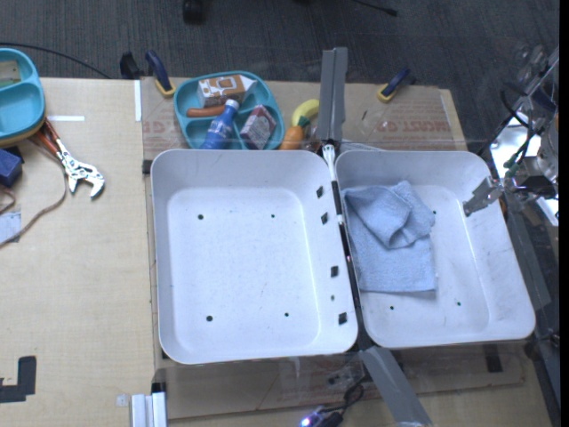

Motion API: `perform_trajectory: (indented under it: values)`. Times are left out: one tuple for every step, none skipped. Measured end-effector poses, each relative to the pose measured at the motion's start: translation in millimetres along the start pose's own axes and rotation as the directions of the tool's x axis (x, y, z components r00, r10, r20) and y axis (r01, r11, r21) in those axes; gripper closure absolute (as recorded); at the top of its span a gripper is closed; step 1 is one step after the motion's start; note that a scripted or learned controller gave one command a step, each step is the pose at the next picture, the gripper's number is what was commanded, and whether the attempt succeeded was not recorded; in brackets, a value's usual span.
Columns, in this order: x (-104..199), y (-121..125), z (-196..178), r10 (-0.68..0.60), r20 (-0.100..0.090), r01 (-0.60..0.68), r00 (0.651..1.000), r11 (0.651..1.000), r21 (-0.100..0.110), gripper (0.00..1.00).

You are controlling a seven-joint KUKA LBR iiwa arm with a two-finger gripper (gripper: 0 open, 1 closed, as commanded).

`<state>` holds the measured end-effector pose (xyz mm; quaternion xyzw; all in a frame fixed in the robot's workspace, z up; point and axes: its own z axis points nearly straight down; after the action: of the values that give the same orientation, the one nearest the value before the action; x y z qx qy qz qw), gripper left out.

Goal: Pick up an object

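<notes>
The blue cloth [391, 238] lay in the right bin [480, 318], against its left wall, with a bunched-up lump near the bin's far left corner and a flat part spread toward the near side. It looked soft, light and floppy, so it would likely sag and hang when lifted. The raised lump seemed the best place to pinch, since the flat part lay tight on the floor. The left bin [178, 265] sat beside it on the worktop [71, 310]. The right half of the right bin was bare, which left open room to come down and slide in. The gripper [487, 194] hung by that bin's far right corner, apart from the cloth; I could not tell how it was set.
</notes>
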<state>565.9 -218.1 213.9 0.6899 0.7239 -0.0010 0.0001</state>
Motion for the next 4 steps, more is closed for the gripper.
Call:
perform_trajectory:
  values:
    - [34.1, 23.9, 119.9, -0.022, 0.001, 0.022, 1.0, 1.0, -0.005, 0.0]
    - [106.2, 33.3, 120.5, -0.029, -0.001, 0.029, 1.0, 1.0, -0.003, 0.0]
    - [29.6, 7.4, 44.1, 0.16, 0.0, -0.16, 0.987, 0.987, 0.0, 0.0]
    - [109.1, 26.5, 119.1, 0.013, -0.001, -0.013, 1.0, 1.0, -0.006, 0.0]
